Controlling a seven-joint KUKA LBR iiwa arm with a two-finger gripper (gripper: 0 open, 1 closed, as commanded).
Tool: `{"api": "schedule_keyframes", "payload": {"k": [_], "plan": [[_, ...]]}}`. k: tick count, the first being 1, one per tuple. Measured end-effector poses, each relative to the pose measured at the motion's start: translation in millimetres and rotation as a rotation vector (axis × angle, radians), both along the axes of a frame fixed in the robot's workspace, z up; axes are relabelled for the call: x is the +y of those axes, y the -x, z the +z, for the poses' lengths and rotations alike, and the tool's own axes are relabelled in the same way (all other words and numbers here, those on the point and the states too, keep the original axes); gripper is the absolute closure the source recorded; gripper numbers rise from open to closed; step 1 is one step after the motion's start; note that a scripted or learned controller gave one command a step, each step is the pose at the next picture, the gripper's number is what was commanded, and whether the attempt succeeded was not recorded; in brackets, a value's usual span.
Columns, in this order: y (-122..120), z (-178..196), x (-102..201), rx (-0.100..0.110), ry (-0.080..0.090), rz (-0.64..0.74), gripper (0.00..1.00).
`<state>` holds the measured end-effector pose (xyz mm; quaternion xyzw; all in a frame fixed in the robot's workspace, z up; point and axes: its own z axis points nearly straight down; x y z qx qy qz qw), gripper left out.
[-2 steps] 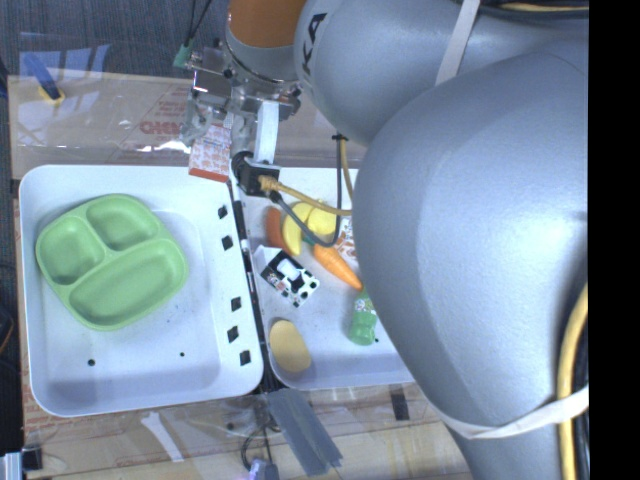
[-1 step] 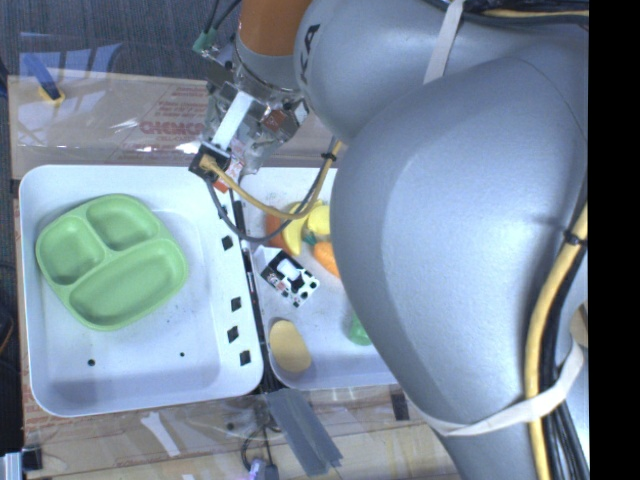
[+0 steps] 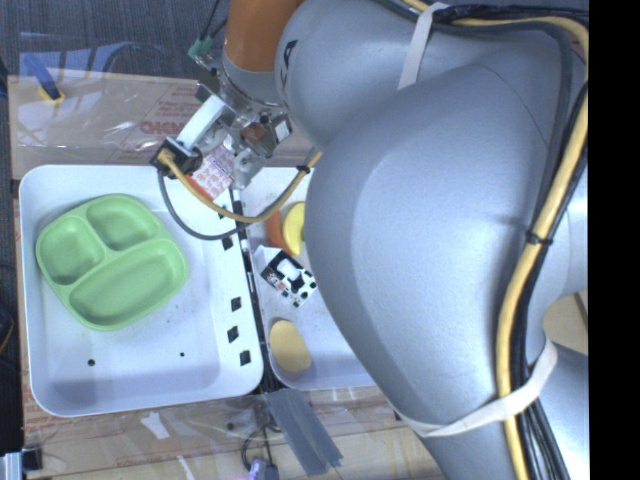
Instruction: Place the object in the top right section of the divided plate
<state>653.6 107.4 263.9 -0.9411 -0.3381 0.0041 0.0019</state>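
The arm (image 3: 420, 168) hid most of the right bin (image 3: 300, 368). The gripper (image 3: 232, 163) hung over the rim between the two bins; how its fingers stood could not be told. One green divided plate (image 3: 110, 258) lay in the left bin (image 3: 60, 388). Three objects showed: an orange-and-yellow piece (image 3: 285, 228), a black-and-white block (image 3: 288, 278) and a yellow disc (image 3: 289, 346).

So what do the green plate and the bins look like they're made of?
The green plate looks like moulded plastic with a matte finish: one even colour, soft rounded dividers, dull sheen. The left bin seems to be smooth white plastic, slightly glossy, with rounded corners; it could be coated metal.
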Motion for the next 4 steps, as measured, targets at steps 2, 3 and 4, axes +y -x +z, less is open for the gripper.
{"api": "schedule_keyframes", "payload": {"k": [2,3,4], "plan": [[-3,5,-9,-0.007,0.002,-0.271,1.00],[6,3,-16,0.000,-0.001,0.108,1.00],[7,72,7,-0.008,0.001,-0.155,1.00]]}}
